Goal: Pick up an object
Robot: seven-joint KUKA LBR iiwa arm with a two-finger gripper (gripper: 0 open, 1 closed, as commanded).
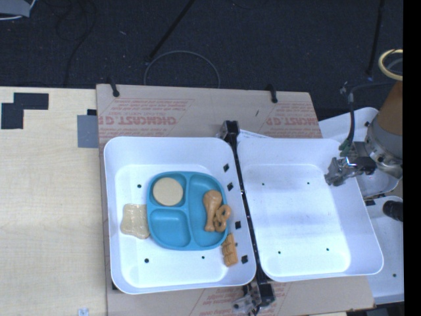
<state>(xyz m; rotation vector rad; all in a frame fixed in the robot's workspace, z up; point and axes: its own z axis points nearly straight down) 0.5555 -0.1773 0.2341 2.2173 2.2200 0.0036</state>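
A blue divided plate [172, 232] lies in the left bin [128, 151]. On it rest a round tan cookie [167, 191] and a brown pretzel-like piece [216, 210]. A pale bread slice [135, 220] lies against the plate's left edge. A small brown chunk [229, 249] sits by the plate's lower right corner. My gripper [337, 172] hangs over the right rim of the right bin [299, 268], far from all these objects. Nothing shows between its fingers.
A black clamp bar [241, 203] runs between the two bins. Brown cardboard [197, 114] lies under them. Cables cross the dark floor behind. The arm's orange band [398, 107] is at the right edge.
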